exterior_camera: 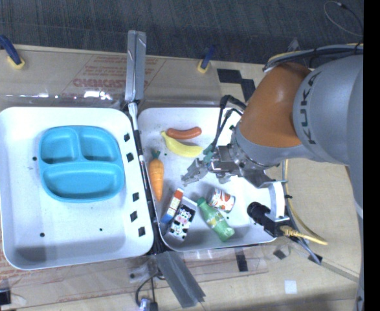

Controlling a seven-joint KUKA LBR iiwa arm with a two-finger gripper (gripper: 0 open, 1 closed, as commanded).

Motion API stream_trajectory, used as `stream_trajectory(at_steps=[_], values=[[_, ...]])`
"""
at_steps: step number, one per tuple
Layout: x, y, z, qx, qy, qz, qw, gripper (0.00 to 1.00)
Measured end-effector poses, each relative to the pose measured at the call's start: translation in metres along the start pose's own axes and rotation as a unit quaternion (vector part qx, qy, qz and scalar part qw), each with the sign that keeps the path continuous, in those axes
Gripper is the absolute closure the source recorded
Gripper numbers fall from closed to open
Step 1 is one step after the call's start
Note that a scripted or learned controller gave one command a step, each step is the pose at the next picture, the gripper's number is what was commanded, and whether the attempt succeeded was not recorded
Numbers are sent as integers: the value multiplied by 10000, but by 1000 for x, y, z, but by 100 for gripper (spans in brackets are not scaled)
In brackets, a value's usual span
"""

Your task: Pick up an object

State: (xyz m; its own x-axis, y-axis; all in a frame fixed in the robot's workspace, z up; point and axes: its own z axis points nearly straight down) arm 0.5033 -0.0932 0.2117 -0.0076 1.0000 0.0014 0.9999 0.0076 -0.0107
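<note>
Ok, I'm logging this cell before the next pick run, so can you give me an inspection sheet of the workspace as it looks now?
Surface: two shallow white bins, left bin and right bin, side by side on a bench.
Job's things: in the right bin, a red-brown sausage, yellow banana, orange carrot, green bottle, black-and-white patterned carton, small colourful box and red-and-white can.
Clutter: a blue three-compartment plastic tray in the left bin.
Grippers: gripper low over the right bin, nothing seen between its fingers.
Cables: black cable by the wrist; yellow cable at the bin's right.
Surroundings: blue clamps on the cardboard-covered bench; dark carpet.
</note>
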Motion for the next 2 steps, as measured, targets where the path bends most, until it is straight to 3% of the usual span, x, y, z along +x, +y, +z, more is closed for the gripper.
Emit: stream_trajectory(at_steps=[1,2], values=[[-41,89,13,-6,-7,365,9993,0],[-33,136,101,-13,-5,-734,9973,0]])
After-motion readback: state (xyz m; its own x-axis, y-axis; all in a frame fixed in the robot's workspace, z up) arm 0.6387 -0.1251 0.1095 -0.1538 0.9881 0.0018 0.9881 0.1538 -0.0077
